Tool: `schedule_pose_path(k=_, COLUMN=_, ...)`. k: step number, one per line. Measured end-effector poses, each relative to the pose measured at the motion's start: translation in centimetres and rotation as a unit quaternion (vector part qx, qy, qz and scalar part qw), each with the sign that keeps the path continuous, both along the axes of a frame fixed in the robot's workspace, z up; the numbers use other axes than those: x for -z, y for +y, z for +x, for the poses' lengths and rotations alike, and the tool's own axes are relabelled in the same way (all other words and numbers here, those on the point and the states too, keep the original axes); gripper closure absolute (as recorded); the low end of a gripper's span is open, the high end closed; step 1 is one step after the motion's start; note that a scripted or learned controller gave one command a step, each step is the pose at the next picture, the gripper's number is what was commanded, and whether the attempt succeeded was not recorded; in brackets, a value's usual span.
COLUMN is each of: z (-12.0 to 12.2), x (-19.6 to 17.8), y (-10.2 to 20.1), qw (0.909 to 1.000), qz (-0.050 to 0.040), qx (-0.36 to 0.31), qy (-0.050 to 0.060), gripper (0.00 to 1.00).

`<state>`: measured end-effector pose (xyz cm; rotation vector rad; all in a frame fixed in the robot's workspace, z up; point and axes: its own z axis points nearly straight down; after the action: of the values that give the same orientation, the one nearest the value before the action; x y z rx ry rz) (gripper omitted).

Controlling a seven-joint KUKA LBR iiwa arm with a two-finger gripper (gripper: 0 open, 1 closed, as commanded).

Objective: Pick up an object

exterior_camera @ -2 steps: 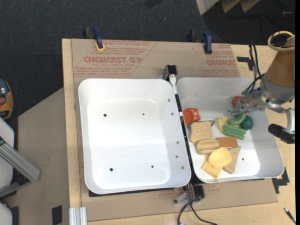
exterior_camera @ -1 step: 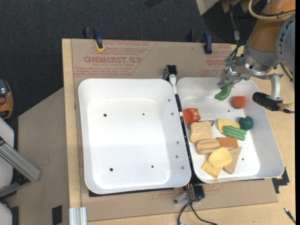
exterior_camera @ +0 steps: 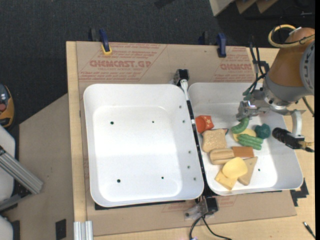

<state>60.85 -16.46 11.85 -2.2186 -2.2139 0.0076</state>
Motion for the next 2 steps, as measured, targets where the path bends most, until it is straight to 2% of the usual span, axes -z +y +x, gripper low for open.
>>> schedule_pose_path(k=1, z=-7.7, x=3.6, y=-3.6, qw=1.0000, qz=-0.0005, qx=0.002, qy=0.000, gripper=1.00)
schedule_pose_path(k=2, z=-12.9, x=3.0, y=-6.1, qw=1.0000, qz=-0.0003, qx=0.001, qy=-0.002, gripper=1.00)
